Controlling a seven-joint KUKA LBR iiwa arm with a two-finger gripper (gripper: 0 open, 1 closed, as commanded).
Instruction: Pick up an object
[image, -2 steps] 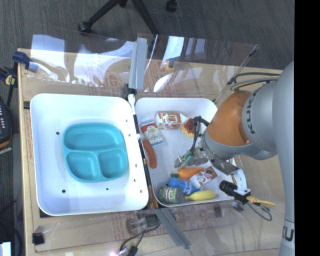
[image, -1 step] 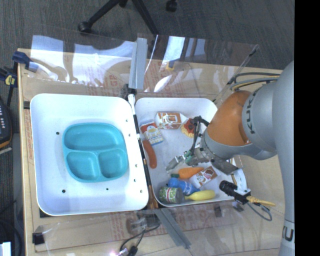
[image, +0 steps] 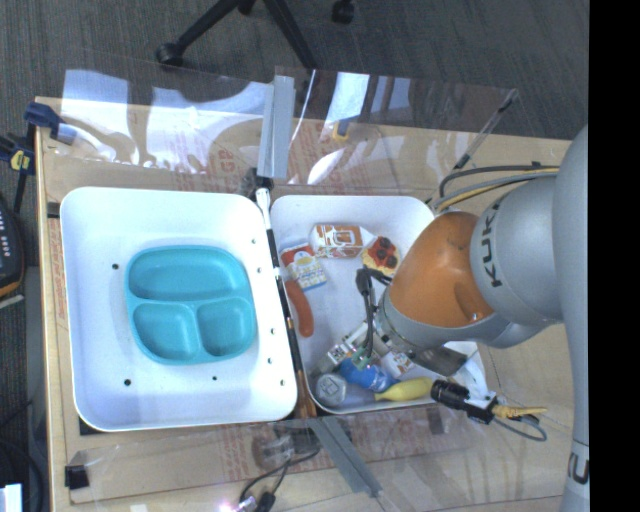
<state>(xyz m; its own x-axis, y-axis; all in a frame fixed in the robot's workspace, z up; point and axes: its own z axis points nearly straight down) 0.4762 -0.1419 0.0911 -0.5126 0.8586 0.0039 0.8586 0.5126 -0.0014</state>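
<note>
My claw hangs low in the right bin, near its front edge, among a knot of small things. I cannot tell whether it is open or closed, nor whether it has anything in it; my own orange wrist hides much of it.

Just in front of the claw lie a blue object and, beside that, a yellow banana-like piece, both close against the bin's front wall. Either looks like the nearest candidate. To do this well, I judge I should settle on one item, centre over it, and come straight down so the neighbour is not nudged away; the front wall leaves little room on that side.

Farther back from the claw, a reddish sausage shape lies along the bin's left wall, with a small packet beyond it, an orange-and-white box near the back wall, and a red-and-yellow piece next to that. These lie well apart from each other, so they may be easier picks.

The left bin holds a teal divided tray, out of my way.
</note>
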